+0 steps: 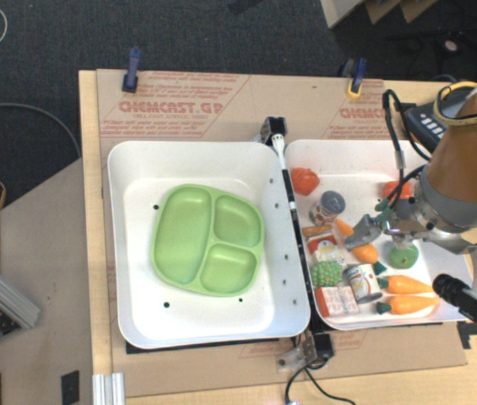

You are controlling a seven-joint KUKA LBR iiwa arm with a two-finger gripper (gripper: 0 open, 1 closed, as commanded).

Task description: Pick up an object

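Observation:
My gripper [371, 231] hangs low over the middle of the right bin [352, 153], on the grey arm with its orange band [466, 154] coming in from the right. Directly around it lie a small orange piece [344, 226], an orange ball [365, 254] and a green round toy [403, 256]. Further off in the same bin are a red tomato [305, 180], a grey round tin [332, 202], a small can [360, 282], a green packet [327, 272], a red-and-white box [336, 299] and two carrots [409, 285]. Nothing visibly sits in the gripper.
The left bin [128, 226] holds a green divided plate [208, 239]. A black-and-white bar [287, 192] runs along the rim between the bins. Blue clamps [131, 67] grip the brown board at the back. Black cables [397, 154] loop beside the arm.

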